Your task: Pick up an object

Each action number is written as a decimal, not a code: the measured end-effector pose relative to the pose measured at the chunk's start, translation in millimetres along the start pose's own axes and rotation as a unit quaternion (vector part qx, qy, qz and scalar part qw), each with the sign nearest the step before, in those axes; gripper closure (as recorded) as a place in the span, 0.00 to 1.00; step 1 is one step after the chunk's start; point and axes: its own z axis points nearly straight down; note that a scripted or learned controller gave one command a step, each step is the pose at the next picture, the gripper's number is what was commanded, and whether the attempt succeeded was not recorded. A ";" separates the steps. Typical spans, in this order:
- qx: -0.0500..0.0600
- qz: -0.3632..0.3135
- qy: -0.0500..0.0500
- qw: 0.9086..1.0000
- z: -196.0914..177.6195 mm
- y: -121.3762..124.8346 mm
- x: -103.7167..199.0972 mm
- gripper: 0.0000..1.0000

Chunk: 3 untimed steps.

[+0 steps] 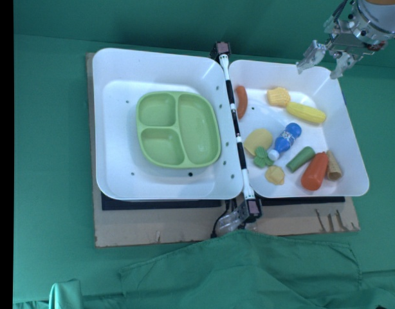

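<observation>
Camera view: we see the gripper (323, 60), fingers spread and empty, above the right bin's (352, 148) far rim; descent onto the toy corn (306, 112) comes next, we judge.

green divided plate (178, 129) in left bin (114, 69), toy foods in right bin (352, 166), hand (326, 60) open above

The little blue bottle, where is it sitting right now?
The blue bottle lies in the right bin, near its middle, between the yellow corn above and the green vegetable below.
</observation>
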 end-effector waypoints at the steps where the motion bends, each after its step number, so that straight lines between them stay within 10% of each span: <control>1: 0.004 0.002 0.000 1.000 84.6 -54.4 -26.9 0.00; 2: 0.001 0.002 -0.001 1.000 141.7 -134.9 -26.7 0.00; 3: -0.006 -0.002 -0.003 1.000 152.1 -63.7 -26.0 0.00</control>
